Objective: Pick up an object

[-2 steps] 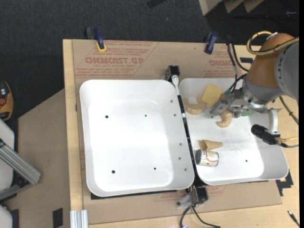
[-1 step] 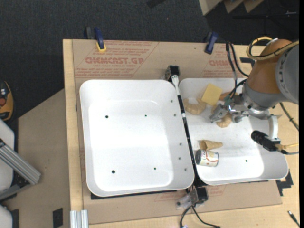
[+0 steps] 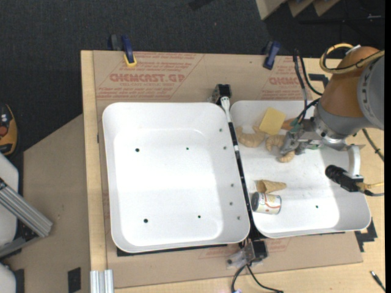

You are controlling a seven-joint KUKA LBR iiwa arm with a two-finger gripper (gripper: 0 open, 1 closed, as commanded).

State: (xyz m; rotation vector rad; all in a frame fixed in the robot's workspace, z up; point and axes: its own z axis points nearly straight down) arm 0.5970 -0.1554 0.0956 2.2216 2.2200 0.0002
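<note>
- Seemingly, the pincer (image 3: 292, 142) sits low in the right bin (image 3: 342, 215), over a tan piece (image 3: 285, 156); its opening and hold I cannot tell.
- Just beside it lies a yellow block (image 3: 271, 121); a can (image 3: 266, 203) rests well below.

Bright, even overhead light; white bins (image 3: 165, 170) glare slightly, shadows stay soft, focus mildly soft throughout.

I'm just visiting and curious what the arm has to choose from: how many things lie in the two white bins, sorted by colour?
Yellow: 1, the yellow block.
Tan: at least 3, the tan piece by the divider, the tan piece by the gripper, partly hidden, and the small tan piece.
White: 1, the small can.
Total: 5, all in the right bin.
</note>
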